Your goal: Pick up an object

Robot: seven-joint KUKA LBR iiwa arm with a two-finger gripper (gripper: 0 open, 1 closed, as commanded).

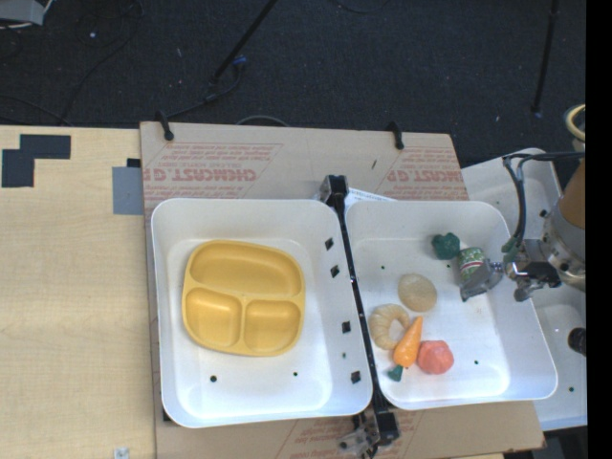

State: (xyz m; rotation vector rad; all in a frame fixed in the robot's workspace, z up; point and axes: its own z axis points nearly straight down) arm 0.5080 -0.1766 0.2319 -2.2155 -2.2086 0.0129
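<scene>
Arm (574, 208) cut off at the right edge of the view, only a slice of grey body and orange band visible. Hand (497, 273) small and dark against the bin wall; fingers too small to make out. Small green-and-white item (469, 261) just beside the hand, too blurred to identify, contact with the hand unclear. Dark green lump (445, 246) likewise too small to name. Pale ring-shaped toy (386, 325) partly covered by the orange carrot (409, 341) lying across it. Printed lettering on the cardboard (206, 172) under the bins partly hidden by the left bin (167, 256). Desk (67, 295) cut off at the left and bottom edges.
</scene>
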